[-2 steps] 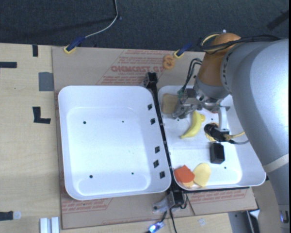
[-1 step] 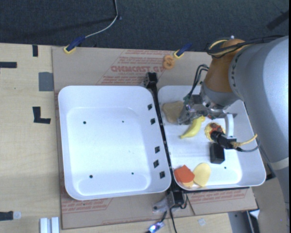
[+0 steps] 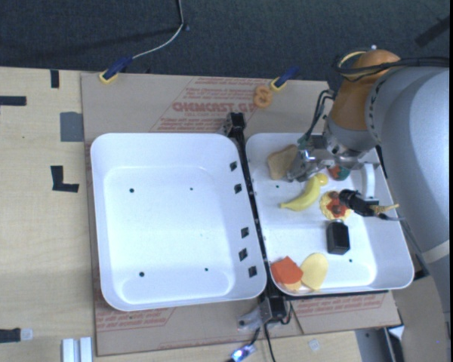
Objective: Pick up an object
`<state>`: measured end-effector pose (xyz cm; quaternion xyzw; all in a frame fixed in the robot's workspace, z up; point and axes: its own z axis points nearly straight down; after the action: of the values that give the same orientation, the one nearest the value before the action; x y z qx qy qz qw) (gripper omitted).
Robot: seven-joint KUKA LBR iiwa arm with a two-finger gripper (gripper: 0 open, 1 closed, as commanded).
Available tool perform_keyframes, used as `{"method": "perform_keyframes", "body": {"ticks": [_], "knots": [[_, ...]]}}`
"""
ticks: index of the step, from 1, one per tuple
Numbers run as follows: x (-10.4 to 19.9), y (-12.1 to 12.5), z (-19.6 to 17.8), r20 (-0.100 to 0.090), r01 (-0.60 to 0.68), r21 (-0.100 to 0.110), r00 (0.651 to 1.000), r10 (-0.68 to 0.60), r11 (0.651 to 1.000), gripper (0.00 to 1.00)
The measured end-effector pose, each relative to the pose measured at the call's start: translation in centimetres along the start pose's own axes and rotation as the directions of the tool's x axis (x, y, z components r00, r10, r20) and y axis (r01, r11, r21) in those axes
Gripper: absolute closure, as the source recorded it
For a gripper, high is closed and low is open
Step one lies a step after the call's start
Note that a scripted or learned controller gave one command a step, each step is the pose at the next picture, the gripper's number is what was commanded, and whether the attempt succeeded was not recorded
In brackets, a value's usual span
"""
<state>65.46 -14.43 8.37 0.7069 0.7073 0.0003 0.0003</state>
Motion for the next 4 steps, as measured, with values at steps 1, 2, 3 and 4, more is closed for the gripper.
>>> {"method": "perform_keyframes", "body": {"ticks": [1,2,3,4], "knots": [[-0.5,-4.4,-0.1,0.001,-0.001,0.001,1.000,0.001,1.000,1.00],[-2.3,-9.8,-0.2,0.001,-0.003,-0.002,1.000,0.003,1.000,1.00],[-0.2,1.8,0.0,0.002,0.007,-0.006,1.000,-0.007,1.000,1.00],[-0.1,-0.9,0.0,0.001,0.000,0.002,1.000,0.000,1.000,1.00]]}}
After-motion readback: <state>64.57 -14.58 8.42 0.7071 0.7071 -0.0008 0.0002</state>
